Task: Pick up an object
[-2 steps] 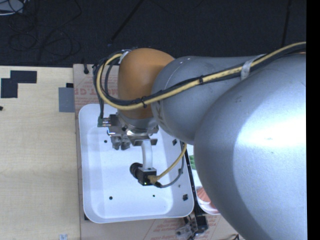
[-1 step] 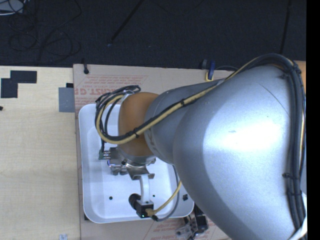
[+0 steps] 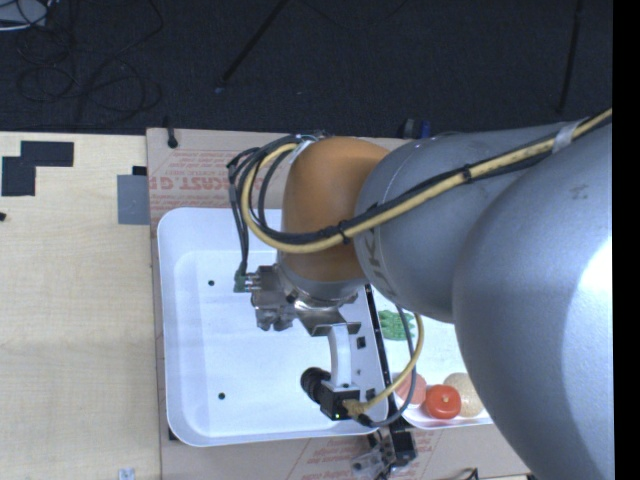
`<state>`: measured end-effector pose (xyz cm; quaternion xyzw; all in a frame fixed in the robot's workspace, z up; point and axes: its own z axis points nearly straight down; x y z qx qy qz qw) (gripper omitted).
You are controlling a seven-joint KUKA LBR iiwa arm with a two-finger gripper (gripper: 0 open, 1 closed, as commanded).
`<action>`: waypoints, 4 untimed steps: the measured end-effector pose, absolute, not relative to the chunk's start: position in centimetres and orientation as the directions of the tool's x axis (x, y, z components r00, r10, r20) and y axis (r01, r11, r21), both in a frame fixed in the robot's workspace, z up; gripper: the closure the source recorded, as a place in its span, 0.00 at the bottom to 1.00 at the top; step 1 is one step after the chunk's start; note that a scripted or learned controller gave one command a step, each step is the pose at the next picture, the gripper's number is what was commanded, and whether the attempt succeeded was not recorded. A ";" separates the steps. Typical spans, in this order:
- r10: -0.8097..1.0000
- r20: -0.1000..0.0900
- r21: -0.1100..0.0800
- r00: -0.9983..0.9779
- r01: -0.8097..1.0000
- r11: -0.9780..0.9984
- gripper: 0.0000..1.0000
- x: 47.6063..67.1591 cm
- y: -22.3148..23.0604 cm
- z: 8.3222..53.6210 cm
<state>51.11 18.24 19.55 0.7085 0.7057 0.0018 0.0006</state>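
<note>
Far left: bare tan bench (image 3: 70, 318) with a few dark patches, cut off by the frame edge.

Next: the left white bin (image 3: 190, 368), floor bare where visible, right portion covered by the arm.

Over that bin's middle: the gripper (image 3: 268, 308), seen as a grey metal cluster below the orange band (image 3: 320, 208). Cannot tell whether released or clenched, nor whether anything is grasped; too tangled with cables and wrist to make out.

Further right: the right bin (image 3: 455, 424), nearly all hidden under the grey arm (image 3: 520, 268), with just a sliver of its near-left corner on show.

In that sliver:
- a green object (image 3: 397, 325), half covered
- a red round object (image 3: 442, 401)
- just beside it, a pale rounded object (image 3: 464, 388), cut off by the arm
- a whitish-red scrap (image 3: 410, 386), too obscured to identify

All lying apart from the gripper.
</note>
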 end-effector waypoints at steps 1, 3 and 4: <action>1.000 0.002 0.003 -0.003 1.000 0.003 1.00 54.2 21.9 24.5; 1.000 -0.001 0.005 0.005 1.000 -0.005 1.00 58.5 17.2 27.1; 1.000 -0.001 -0.009 -0.006 1.000 0.006 1.00 55.0 22.7 23.1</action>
